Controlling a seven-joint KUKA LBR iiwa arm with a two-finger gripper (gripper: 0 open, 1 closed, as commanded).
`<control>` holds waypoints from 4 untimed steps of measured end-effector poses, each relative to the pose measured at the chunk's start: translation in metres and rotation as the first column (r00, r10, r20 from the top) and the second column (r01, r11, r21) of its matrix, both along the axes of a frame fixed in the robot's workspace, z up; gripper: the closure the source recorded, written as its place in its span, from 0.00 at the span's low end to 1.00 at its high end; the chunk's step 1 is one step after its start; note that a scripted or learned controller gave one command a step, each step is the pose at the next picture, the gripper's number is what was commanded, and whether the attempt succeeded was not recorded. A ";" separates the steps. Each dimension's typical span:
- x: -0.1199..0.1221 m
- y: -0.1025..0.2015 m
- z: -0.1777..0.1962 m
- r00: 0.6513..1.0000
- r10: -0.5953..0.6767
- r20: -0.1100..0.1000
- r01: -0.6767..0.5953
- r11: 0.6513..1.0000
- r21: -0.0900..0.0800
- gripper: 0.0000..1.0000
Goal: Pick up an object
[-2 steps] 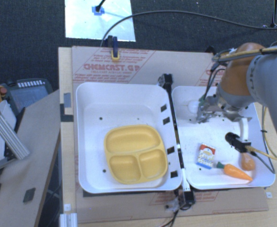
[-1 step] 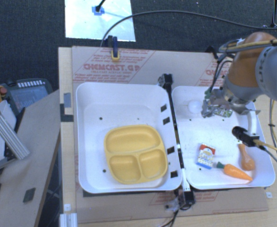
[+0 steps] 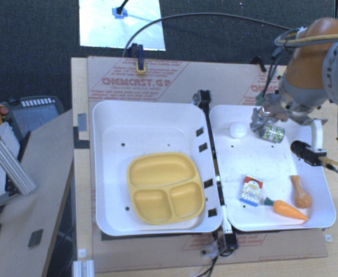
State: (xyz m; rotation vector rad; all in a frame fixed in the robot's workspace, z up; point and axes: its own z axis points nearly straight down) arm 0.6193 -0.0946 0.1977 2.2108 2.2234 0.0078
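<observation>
Reaching in from the right, the grey arm with its orange band has its gripper low over the far end of the right bin. Whether that gripper is released, clenched or grasping something I cannot tell; the metal parts blur together from here. A small green can lies on its side right at the gripper, touching or very nearly so, and a white ball sits just beside it toward the middle divider. Nearer the front of the same bin lie a small red, white and blue box, an orange carrot with a green tip, and a tan drumstick-shaped piece close to the carrot. Over in the left bin rests a yellow divided plate with three compartments.
</observation>
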 end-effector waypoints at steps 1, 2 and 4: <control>0.001 0.000 0.013 1.000 -0.001 -0.005 0.001 1.000 0.001 1.00; -0.024 0.044 0.024 1.000 0.003 -0.006 -0.003 1.000 0.003 1.00; -0.056 0.146 0.030 1.000 0.004 -0.007 -0.004 1.000 0.003 1.00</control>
